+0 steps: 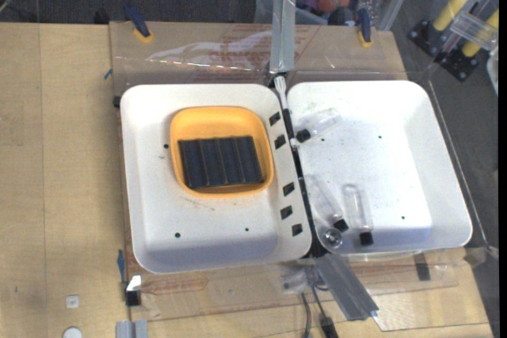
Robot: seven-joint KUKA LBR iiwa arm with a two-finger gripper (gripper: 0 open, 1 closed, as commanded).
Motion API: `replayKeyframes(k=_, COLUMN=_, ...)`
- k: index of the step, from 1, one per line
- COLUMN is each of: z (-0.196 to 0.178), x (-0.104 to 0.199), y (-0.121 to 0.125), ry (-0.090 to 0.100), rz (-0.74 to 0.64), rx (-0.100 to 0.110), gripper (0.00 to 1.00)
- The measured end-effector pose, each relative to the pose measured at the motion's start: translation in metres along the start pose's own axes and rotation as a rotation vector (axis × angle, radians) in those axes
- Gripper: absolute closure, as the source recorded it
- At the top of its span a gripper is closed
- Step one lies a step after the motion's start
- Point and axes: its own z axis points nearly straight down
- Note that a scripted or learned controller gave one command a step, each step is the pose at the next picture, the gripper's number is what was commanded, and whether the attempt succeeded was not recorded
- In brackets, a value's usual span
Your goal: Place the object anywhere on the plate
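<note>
Orange plate (181,125): rounded square, glossy plastic with a raised rim, sat in the middle of the left bin (158,237).
Dark block (220,162): the thing I took for my task's object; flat, matte black-grey and ribbed, it lay fully inside the plate's rim, touching its floor.
Long axis: the block ran left to right, its grooves running near to far.
Direction from me: I reach in from the right, so the block lay leftward, across the divider (283,158) between the bins.
Grip: released or clenched, I could not tell.
Judgement: with the block resting on the plate, the placing looked done.
Right bin (416,131): smooth white plastic, speckled with dark dots; it held a clear tube-like piece (354,206) near the front and another clear scrap (321,123) farther back, both hard to read.
</note>
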Motion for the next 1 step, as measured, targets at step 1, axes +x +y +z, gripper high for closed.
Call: replayKeyframes(k=1, z=-0.0006, x=0.0002, y=0.0003, ry=0.001, rz=-0.067, rx=0.001, gripper=1.00)
